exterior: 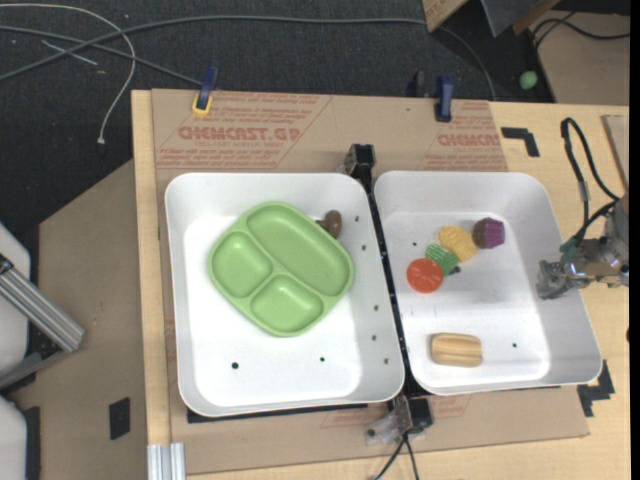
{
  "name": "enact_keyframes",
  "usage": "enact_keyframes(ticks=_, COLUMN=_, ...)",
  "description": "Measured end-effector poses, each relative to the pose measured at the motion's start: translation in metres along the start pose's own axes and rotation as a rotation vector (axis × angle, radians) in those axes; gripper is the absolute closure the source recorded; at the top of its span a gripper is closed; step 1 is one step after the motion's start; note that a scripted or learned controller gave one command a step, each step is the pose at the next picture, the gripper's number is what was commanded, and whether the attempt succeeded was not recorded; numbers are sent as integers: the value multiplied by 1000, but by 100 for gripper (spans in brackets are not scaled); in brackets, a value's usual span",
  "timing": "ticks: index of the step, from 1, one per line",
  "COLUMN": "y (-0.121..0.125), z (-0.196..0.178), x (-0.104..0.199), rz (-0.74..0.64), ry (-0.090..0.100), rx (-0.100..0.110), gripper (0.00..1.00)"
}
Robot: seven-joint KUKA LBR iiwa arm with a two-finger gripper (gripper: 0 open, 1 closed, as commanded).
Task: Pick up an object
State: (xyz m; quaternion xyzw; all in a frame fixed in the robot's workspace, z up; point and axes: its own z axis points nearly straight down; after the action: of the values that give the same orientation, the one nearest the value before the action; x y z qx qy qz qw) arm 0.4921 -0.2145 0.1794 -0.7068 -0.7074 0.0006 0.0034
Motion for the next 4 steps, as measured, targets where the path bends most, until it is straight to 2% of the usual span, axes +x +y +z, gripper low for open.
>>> enact_keyframes(ticks=1, y=-4, z=63, x=-2, rz=2, ry=0, rx=2, gripper=0)
enact_keyframes(ticks=2, y=-5, z=97, x=-1, rz=1, ry=0, rx=0, gripper=0)
enact_keyframes(ticks=3, y=-3, z=83, x=-1, rz=2, ry=-2, rx=-6, gripper=100)
enact_keyframes(ticks=4, y=0, z=39, x=-7, rz=1, ry=-6, rx=-11, gripper=100)
